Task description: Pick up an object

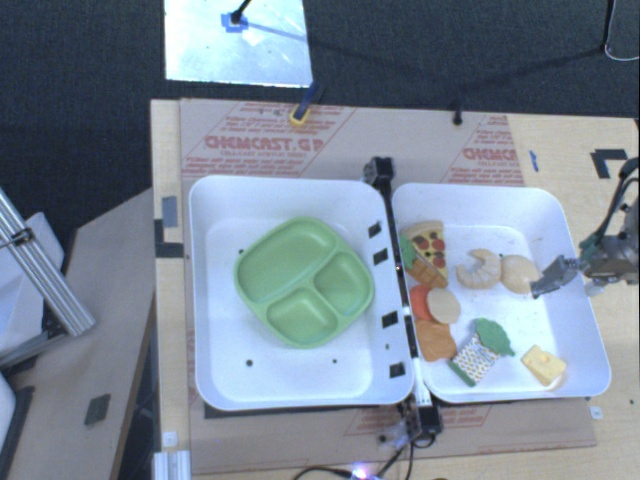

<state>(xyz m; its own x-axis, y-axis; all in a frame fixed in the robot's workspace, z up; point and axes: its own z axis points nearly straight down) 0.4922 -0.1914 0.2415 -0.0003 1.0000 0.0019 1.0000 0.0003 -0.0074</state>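
Note:
The right bin (575, 343) holds several toy foods: a pizza slice (425, 240), a croissant (479, 268), a tan bread roll (518, 272), a cream disc (444, 306) over a red piece (421, 303), an orange slab (436, 341), a green leafy piece (494, 334), a striped packet (471, 362) and a yellow cheese wedge (543, 365). My gripper (575, 280) hangs over that bin's right side, just right of the bread roll. It is open, one grey finger (551, 276) points toward the roll, and nothing sits between the fingers.
The left bin (215, 368) carries a green divided plate (303, 281). A black-clipped divider (392, 288) joins the two bins. A cardboard sheet (260, 138) lies under them, and a metal plate (237, 28) sits on the dark floor behind.

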